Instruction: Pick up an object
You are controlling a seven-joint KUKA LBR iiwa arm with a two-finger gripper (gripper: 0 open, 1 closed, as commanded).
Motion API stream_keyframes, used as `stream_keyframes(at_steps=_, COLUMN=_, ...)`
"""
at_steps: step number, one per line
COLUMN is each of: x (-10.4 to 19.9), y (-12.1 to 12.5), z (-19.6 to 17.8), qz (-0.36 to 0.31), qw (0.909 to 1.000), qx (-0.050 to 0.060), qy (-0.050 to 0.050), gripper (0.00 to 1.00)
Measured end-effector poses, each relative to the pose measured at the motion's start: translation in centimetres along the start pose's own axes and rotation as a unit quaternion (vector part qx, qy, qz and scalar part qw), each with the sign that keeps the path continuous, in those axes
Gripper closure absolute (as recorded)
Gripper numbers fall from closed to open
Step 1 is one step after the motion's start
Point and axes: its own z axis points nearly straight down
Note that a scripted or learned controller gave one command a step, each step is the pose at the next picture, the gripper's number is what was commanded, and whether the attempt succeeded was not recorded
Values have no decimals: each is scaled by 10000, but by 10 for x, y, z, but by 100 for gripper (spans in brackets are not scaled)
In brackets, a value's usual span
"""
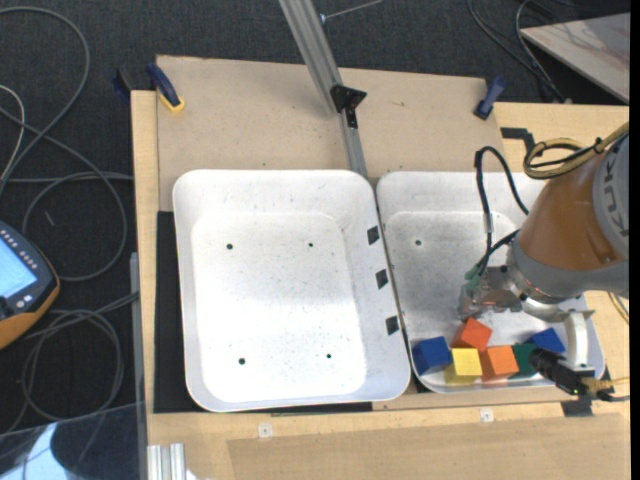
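Observation:
Several coloured blocks lie along the front edge of the right bin [430, 238]: a blue block [432, 354], a yellow block [466, 363], an orange block [499, 361], a green block [526, 355] and another blue block [548, 341]. A red-orange block [475, 333] sits just behind them. My gripper [481, 302] hangs low over the right bin, directly above and behind the red-orange block. The arm's wrist and orange band cover the bin's right part.
The left bin [200, 268] lies beside the right one, with a row of black clips [381, 279] between them. A metal camera post [318, 58] rises from the back of the bench. Cables trail around the arm and on the floor at left.

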Motion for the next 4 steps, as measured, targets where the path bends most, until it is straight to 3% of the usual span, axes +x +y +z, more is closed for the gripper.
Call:
stream_keyframes(at_steps=2, x=2, y=2, z=-97, qz=-9, qw=10000, qx=-35, qy=-16, gripper=100)
stream_keyframes(at_steps=4, x=121, y=17, z=-92, qz=-39, qw=10000, qx=-2, qy=6, gripper=100)
